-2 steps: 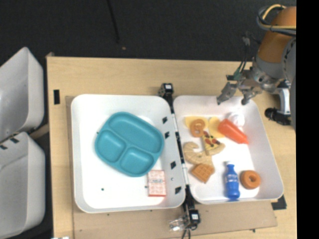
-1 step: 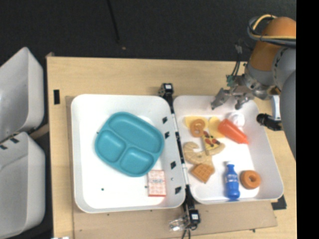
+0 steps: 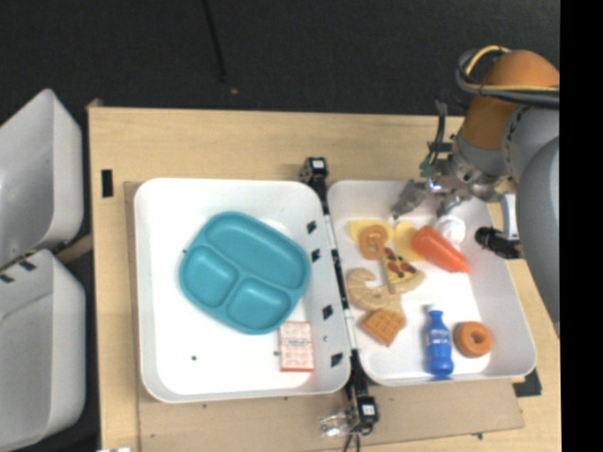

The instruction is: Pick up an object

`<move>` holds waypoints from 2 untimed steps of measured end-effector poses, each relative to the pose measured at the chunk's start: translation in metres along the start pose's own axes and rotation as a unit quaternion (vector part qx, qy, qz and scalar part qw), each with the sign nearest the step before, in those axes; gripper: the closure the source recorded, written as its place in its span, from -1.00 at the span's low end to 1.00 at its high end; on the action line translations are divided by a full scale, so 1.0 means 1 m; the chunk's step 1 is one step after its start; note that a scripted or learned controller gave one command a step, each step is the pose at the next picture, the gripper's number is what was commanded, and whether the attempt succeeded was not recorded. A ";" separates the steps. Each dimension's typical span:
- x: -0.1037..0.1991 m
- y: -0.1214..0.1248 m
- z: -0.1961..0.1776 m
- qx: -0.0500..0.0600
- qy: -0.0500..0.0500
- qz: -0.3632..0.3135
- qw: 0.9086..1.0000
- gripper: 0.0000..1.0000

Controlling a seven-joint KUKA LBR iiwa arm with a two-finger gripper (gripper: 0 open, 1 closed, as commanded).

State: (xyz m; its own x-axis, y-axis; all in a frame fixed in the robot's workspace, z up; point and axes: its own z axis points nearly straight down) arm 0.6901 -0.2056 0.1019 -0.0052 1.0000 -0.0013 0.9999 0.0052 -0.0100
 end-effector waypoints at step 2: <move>-0.002 -0.006 -0.074 -0.008 0.000 0.003 1.000 1.00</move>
